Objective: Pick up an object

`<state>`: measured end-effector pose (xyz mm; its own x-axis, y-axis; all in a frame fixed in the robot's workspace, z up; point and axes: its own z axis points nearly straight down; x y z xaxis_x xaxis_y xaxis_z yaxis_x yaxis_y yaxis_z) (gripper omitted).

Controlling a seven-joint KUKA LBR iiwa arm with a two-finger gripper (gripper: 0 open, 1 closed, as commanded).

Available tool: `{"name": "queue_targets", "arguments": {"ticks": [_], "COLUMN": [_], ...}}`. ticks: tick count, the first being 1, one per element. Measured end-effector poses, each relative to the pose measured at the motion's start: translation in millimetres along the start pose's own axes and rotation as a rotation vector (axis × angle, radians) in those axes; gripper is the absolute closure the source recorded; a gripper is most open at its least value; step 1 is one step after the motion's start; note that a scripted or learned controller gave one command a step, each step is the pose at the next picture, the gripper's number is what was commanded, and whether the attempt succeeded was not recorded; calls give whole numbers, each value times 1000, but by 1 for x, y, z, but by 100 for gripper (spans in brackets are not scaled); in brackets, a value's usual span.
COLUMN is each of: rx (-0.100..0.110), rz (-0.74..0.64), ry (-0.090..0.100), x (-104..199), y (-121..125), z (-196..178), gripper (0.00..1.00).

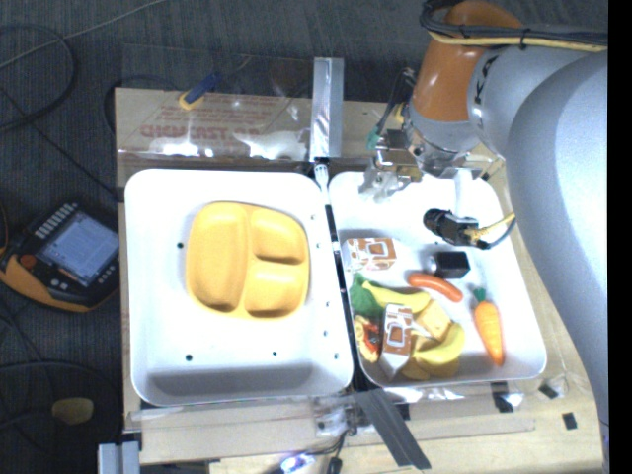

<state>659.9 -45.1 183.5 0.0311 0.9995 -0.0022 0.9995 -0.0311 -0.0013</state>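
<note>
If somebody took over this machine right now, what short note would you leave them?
Tool: at the far end of the right bin, nothing seen between its fingers; open or shut cannot be told from here.
Things: right bin holds a carrot, a red sausage-like piece, a banana, a small printed box, a small black block and more toys piled together. Left bin holds a yellow divided tray.
Done: nothing picked up.
Left: choose one object, grip it, lift it.
</note>
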Motion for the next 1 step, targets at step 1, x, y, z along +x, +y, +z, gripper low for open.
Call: {"name": "queue_targets", "arguments": {"ticks": [1], "rx": [0], "rz": [-168], "ry": [-2], "x": [-43], "y": [-4], "z": [-39], "gripper": [100]}}
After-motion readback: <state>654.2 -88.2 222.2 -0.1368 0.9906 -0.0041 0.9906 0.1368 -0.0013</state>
